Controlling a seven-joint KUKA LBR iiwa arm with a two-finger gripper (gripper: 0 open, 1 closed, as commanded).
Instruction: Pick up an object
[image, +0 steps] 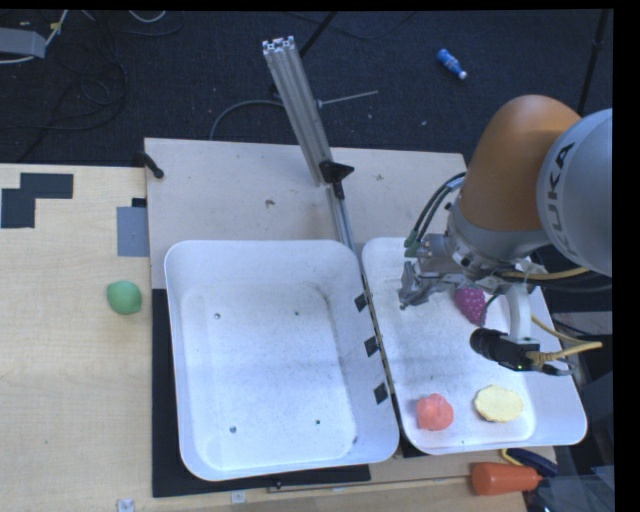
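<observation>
One pink object (470, 302) — half hidden, jaws (413, 290) unclear

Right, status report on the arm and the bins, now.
Gripper low over right bin, nothing seen in it. Purple piece beside it; red and yellow pieces near front. Path clear.

Two bins are sitting side by side on the worktop (240, 195). In the right bin (560, 425), a round lump (434, 411) is lying just left of a flatter piece (498, 403); behind them, the pincer (412, 290) is hanging, a third object (470, 302) beside it. A ball (124, 297) is resting left of the left bin (200, 260).
</observation>
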